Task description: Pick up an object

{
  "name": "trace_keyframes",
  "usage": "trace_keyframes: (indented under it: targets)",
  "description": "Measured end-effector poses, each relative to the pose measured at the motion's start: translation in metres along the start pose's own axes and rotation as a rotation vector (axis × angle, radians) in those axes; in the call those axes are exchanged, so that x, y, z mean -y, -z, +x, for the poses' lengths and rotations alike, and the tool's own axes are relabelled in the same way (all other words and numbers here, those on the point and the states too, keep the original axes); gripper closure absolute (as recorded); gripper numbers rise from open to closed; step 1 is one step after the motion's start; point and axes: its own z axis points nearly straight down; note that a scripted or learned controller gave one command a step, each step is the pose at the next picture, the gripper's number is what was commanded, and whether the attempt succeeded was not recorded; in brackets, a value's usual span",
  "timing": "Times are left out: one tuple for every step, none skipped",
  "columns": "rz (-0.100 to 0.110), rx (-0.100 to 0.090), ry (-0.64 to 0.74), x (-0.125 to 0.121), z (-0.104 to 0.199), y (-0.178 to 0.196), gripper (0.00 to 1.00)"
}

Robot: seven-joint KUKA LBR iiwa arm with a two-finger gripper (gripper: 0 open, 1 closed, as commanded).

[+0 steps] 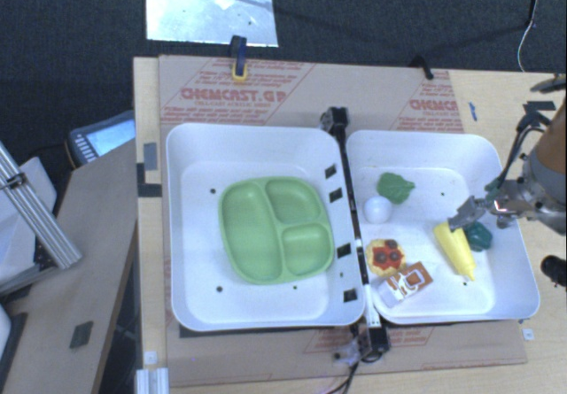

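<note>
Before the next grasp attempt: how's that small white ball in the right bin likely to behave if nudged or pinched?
The white ball looks round and smooth, so it would probably roll at a nudge. It sits on the flat floor of the right bin, close to the green toy, which might stop it that way. A two-finger pinch could squirt it out unless centred.

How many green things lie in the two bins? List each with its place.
3: the green tray in the left bin; the green leafy toy and the dark teal piece in the right bin.

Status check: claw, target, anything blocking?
Claw low over right bin, above the corn cob and a teal toy. Nothing seen gripped. White ball, green toy, pizza toy lie apart, not blocking.
</note>
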Motion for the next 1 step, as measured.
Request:
trace_keyframes:
  targets:
    - [0.001,-0.001,0.000,-0.0005,0.0030,-0.0628,0.00]
